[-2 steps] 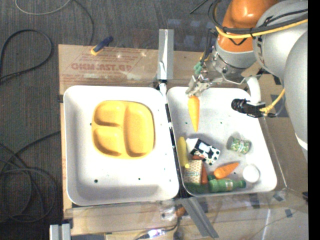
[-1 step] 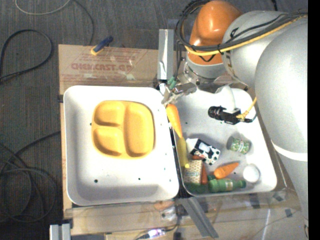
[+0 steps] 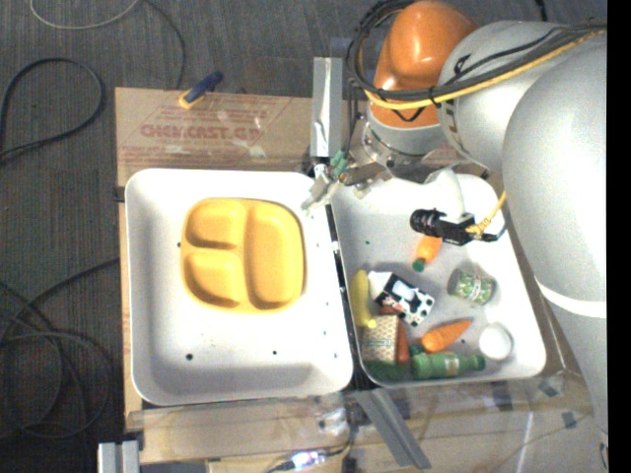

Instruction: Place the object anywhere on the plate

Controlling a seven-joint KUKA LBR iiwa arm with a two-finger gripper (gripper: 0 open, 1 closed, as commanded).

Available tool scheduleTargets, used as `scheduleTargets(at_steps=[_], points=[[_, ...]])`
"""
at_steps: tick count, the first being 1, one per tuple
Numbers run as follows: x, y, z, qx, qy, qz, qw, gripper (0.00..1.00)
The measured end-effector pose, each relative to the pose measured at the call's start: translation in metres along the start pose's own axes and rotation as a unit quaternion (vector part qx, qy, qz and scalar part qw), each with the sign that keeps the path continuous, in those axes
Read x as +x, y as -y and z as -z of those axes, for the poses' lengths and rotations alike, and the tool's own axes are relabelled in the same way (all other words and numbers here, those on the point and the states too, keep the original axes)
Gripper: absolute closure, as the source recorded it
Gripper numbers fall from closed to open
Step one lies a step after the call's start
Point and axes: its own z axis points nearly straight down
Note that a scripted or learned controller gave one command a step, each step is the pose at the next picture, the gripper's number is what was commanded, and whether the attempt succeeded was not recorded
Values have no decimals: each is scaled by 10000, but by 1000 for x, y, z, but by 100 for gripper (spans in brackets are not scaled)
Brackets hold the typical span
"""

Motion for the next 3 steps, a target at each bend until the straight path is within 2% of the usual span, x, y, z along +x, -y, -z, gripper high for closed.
scheduleTargets(at_steps=[1,2,3], points=[[0,0,9,0,-6,0,10000,100],[23,-3,51,-6,-2,240,9997,100],[90,27,-8,9,-7,328,9995,100]])
